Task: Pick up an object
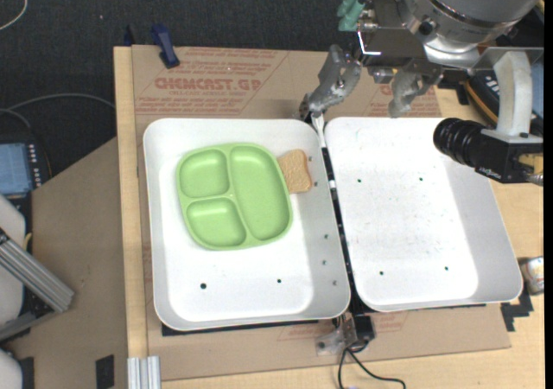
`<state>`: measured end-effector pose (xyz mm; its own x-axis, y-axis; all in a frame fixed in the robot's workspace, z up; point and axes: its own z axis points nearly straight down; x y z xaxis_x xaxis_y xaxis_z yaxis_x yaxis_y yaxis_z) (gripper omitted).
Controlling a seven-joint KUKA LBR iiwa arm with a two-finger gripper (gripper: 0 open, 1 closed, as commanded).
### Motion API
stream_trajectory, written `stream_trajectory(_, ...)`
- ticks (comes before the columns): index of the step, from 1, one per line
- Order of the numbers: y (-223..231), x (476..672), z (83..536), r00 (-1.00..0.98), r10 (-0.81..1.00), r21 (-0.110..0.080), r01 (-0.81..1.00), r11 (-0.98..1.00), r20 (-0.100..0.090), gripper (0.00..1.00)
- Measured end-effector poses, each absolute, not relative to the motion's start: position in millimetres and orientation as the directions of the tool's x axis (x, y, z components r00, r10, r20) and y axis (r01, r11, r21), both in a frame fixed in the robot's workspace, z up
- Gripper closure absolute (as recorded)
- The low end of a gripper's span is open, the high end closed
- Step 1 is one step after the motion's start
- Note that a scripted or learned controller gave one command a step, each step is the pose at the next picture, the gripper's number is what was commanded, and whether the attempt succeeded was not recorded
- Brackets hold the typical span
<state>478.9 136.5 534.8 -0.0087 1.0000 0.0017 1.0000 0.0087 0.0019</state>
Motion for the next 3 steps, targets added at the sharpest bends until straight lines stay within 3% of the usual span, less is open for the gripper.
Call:
stream_trajectory(1, 171.5, 479.2, 534.9, -0.004, 1.000, 0.003, 1.000, 0.004, 0.002, 0.00)
stream_trajectory(2, 170.0, 479.7, 546.2, -0.002, 1.000, 0.006, 1.000, 0.002, 0.002, 1.00)
stream_trajectory(3, 157.5, 478.4, 436.6, 0.003, 1.000, -0.013, 1.000, -0.003, -0.005, 1.00)
